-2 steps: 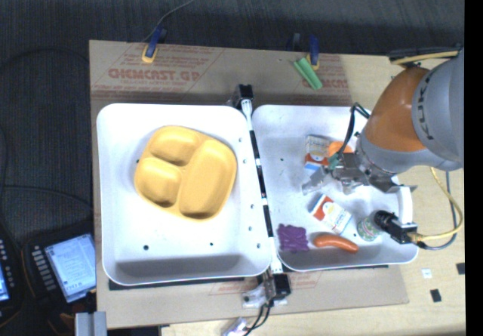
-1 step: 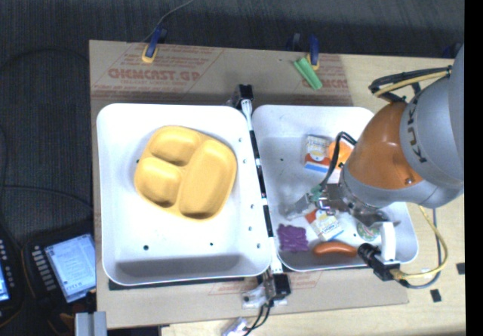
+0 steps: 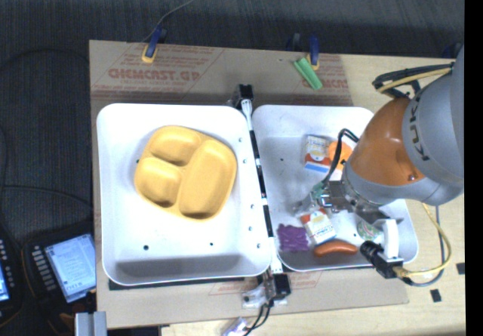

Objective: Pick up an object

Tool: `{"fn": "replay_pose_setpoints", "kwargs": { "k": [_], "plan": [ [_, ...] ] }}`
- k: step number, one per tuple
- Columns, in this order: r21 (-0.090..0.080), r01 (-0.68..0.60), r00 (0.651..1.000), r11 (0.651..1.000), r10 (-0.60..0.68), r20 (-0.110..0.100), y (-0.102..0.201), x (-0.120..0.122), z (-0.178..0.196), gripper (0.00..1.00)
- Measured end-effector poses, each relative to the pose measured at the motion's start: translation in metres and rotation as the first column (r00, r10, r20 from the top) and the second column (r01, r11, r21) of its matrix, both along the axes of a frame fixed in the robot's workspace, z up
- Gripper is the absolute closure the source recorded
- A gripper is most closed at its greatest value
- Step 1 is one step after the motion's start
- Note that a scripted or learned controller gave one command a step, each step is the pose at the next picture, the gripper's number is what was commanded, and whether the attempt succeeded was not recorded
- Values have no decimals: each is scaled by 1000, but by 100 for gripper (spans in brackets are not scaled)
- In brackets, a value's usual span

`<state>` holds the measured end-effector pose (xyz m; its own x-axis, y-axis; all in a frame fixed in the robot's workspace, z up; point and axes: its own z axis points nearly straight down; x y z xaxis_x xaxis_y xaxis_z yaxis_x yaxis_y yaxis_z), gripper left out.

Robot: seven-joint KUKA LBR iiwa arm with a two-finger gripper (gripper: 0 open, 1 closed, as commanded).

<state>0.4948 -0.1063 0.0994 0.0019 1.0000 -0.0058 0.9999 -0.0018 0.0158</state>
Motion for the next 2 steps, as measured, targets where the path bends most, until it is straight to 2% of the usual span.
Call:
{"fn": "replay_pose_setpoints", "kwargs": {
  "k": [1,2],
  "plan": [
    [6,-3,1000,1000,3,-15,55,-2,85,100],
    [7,-4,1000,1000,4,-17,125,-11,85,100]
  ]
}}
